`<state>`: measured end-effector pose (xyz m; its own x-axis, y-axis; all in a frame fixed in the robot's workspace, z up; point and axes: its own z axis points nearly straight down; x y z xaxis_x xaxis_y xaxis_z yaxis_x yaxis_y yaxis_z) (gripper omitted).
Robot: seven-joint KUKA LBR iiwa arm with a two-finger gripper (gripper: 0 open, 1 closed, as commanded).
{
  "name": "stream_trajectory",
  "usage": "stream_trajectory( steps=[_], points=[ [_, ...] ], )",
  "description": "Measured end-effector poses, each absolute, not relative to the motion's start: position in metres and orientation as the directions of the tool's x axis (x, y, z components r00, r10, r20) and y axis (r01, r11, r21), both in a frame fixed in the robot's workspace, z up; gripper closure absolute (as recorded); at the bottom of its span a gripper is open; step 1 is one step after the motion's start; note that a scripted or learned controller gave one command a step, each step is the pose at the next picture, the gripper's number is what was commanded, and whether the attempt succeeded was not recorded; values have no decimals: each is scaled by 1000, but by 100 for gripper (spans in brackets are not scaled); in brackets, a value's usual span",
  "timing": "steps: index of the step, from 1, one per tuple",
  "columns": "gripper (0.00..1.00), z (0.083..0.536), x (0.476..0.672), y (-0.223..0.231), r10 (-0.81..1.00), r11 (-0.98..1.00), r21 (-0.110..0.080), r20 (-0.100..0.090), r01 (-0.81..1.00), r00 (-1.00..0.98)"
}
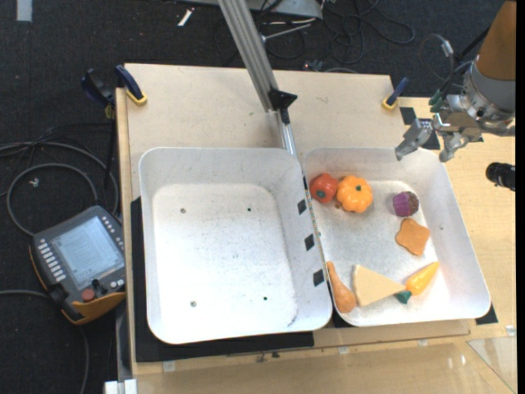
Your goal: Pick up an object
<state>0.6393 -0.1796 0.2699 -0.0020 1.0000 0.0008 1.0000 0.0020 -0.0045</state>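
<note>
The right bin (459, 245) holds several toy foods: a red tomato (323, 188), an orange pumpkin (354, 194), a purple piece (405, 203), an orange slab (413, 236), a pale cheese wedge (376, 286), an orange carrot (341, 290) and a yellow-orange carrot (422, 278). My gripper (430, 147) hangs above the bin's far right corner, up and to the right of the purple piece. Its two fingers stand apart with nothing between them.
The left bin (160, 171) lies beside the right one. A slanted metal pole (250, 43) rises from between the bins' far ends. Clamps sit at the bench's far corners (131, 87). A teach pendant (78, 257) lies on the floor to the left.
</note>
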Motion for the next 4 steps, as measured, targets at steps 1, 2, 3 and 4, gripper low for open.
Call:
stream_trajectory(
  steps=[1,2,3,4],
  points=[
    [0,273,640,-179,1000,4,0,-1,1000,-4],
    [0,212,647,-179,1000,4,-6,1,1000,-4],
    [0,147,647,-180,1000,1,-6,1,1000,-1],
    [0,123,653,-182,1000,1,20,-7,1000,-1]
  ],
)
